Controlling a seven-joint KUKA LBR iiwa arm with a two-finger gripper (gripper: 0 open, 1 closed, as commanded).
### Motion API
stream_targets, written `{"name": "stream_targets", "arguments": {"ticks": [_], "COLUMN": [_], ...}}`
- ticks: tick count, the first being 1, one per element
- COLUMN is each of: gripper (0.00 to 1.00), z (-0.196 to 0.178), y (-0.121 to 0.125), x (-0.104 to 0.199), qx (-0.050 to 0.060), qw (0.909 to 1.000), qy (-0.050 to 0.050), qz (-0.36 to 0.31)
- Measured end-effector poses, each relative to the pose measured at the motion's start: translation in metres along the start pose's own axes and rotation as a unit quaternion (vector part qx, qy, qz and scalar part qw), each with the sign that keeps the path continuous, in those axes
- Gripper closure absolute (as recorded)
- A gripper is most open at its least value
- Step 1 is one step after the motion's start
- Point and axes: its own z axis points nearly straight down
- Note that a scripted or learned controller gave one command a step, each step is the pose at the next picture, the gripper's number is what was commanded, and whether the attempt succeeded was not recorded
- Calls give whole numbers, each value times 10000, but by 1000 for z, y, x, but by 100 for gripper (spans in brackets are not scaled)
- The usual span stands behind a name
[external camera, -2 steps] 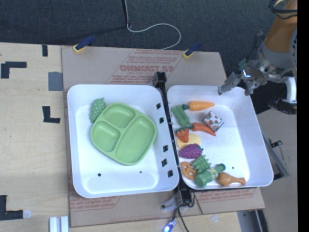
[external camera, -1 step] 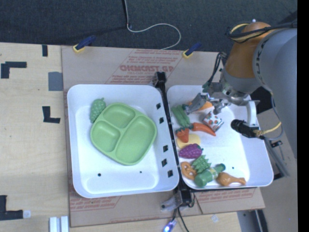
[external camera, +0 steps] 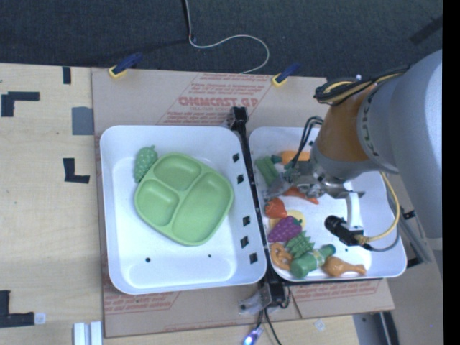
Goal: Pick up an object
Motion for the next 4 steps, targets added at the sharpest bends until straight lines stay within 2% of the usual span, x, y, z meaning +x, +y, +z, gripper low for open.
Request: {"name": "stream_targets", "arguments": {"ticks": [1, 2, 3, 4], "gripper": [100, 100, 100, 100], "z": [-10, -103, -209, -356], "y": [0, -66, -89, -74], "x": [1, 35, 100, 168], "qx": [41, 48, 16, -27], "qw": [10000, 10000, 10000, 10000], "qy": [28, 55, 63, 65], "qz": [-7, -14, -48, -48]}}
